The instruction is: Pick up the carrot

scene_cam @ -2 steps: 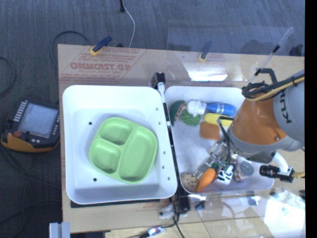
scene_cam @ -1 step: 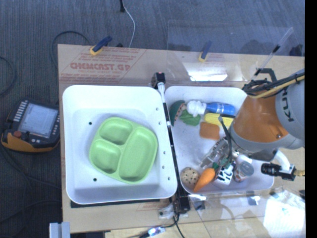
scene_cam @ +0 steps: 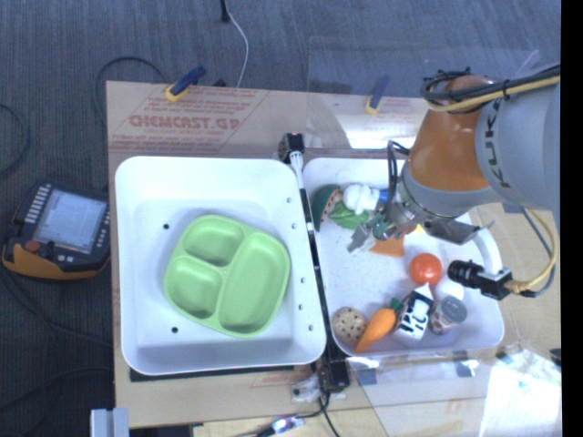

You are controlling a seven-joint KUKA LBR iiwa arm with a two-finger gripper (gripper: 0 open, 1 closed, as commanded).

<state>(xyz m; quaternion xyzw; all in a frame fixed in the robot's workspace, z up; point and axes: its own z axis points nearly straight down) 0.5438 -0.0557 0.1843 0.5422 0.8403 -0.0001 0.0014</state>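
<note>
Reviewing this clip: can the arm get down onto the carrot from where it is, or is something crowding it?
Probably yes, but tight. The carrot lies uncovered near the right bin's front wall, open from above. A cookie touches its left side and a black-and-white box sits at its leafy end. The end effector is further back.

A robotics lab is indicated. A grey-and-orange arm [scene_cam: 474, 153] is seen over a cardboard-topped bench [scene_cam: 182, 121] set on grey carpet [scene_cam: 91, 16]. Left of the bench, a teach pendant [scene_cam: 56, 230] lies on the carpet with its cable. Two white bins [scene_cam: 137, 189] are clamped together on the bench, and toy foods [scene_cam: 401, 308] are gathered in the right one.
</note>
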